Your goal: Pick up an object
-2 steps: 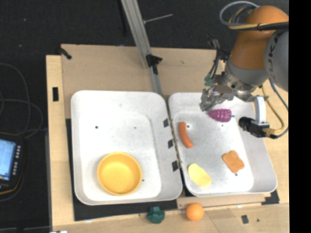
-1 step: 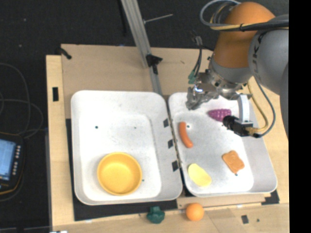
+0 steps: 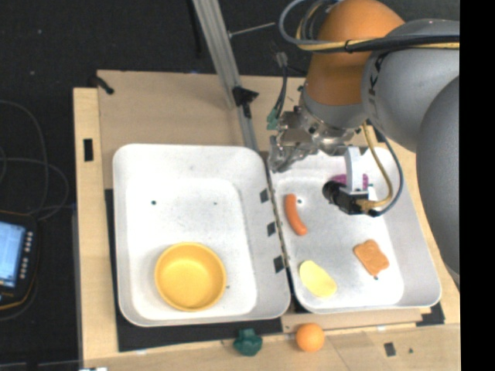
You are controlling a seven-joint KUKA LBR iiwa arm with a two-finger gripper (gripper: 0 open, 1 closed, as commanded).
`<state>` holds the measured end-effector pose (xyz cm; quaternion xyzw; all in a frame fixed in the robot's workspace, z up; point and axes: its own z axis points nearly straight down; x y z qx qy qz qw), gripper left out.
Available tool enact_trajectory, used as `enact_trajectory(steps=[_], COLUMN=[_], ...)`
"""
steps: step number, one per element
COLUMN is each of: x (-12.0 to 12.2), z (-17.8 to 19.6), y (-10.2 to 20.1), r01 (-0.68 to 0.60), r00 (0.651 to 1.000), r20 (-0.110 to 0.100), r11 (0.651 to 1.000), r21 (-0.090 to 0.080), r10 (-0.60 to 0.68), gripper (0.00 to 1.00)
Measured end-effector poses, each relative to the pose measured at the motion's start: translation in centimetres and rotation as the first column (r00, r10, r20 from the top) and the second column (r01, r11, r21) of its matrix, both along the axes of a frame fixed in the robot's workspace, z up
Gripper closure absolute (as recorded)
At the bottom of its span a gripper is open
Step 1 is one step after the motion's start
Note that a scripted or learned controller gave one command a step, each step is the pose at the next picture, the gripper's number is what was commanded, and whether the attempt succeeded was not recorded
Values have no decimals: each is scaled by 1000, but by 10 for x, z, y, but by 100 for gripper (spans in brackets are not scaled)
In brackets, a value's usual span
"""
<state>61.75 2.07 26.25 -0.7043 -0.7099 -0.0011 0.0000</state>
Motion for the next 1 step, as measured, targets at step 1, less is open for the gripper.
enact_trajectory(steps=[1], x=[-5], z=[5], y=[53], r01=[0], r00=[1000], r20=[0], r11=[1000], r21=[0], r10=[0], gripper=[100])
